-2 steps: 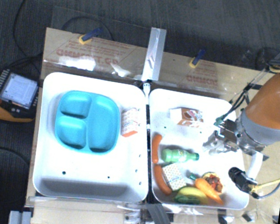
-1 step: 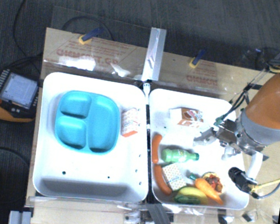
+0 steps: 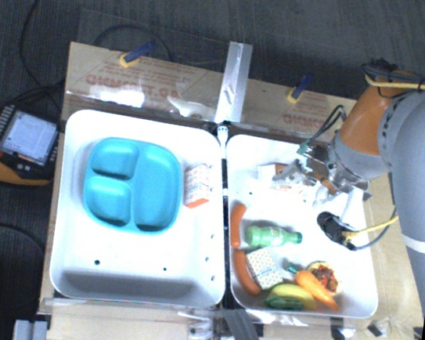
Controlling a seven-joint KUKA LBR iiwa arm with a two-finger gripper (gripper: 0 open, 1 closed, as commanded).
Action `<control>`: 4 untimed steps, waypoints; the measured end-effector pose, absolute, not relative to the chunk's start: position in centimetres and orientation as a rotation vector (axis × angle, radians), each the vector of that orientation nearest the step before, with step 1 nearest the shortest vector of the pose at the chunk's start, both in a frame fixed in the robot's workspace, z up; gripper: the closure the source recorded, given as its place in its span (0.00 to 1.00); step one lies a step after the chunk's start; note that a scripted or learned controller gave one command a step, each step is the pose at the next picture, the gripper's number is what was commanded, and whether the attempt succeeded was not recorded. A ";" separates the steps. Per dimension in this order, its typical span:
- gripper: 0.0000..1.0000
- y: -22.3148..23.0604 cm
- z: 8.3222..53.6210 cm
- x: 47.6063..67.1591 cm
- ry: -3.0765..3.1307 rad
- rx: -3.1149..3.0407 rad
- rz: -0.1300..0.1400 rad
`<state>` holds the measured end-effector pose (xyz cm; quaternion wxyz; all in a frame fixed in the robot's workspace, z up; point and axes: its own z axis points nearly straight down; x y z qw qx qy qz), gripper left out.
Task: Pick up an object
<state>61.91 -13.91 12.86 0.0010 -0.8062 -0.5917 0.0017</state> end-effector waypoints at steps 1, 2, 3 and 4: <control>0.00 -13.8 8.9 66.1 -1.476 -2.760 0.021; 0.00 -18.8 13.3 59.2 -1.119 -2.935 0.009; 0.00 -22.0 22.7 54.0 -1.269 -2.874 0.007; 0.00 -17.0 14.9 57.2 -1.503 -2.755 0.007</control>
